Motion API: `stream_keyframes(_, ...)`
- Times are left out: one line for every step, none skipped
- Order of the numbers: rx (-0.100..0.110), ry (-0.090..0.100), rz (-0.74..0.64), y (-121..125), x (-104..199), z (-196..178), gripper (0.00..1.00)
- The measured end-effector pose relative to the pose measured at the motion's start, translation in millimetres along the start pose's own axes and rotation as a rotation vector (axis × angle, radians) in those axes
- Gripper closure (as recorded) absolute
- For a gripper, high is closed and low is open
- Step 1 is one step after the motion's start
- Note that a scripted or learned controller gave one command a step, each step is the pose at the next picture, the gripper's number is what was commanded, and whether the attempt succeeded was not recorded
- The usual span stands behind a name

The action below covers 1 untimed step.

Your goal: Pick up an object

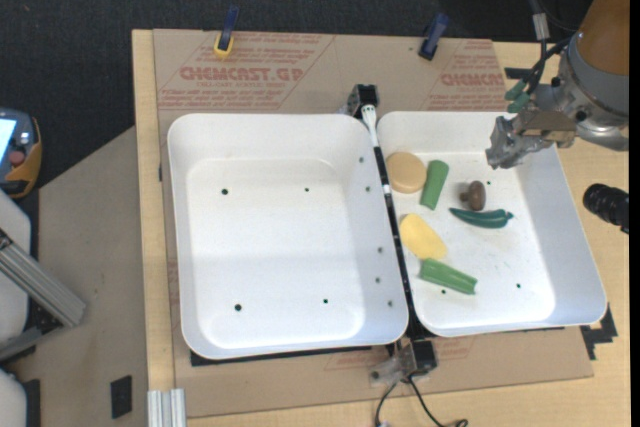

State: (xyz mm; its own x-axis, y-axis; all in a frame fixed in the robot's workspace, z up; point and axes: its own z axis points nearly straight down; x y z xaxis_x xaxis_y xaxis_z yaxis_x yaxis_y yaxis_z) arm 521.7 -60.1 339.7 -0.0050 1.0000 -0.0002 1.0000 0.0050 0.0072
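Brown board, red "CHEMCAST" lettering

Arm: grey metal wrist housing, rounded, with a wide orange band above it. Black cables run down along the housing, teal connector bits on its side. Pincer: small grey metal block, dull finish, angular edges.

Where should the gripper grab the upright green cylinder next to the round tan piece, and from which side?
Grip the green cylinder across its narrow middle, coming straight down from above. It lies lengthwise, nearly touching the round tan piece, so fingers probably fit best closing across its width.
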Motion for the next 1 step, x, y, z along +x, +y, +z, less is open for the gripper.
stream_keyframes(0.002,0.004,-0.008,-10.1,105.9,-39.3,1.0)
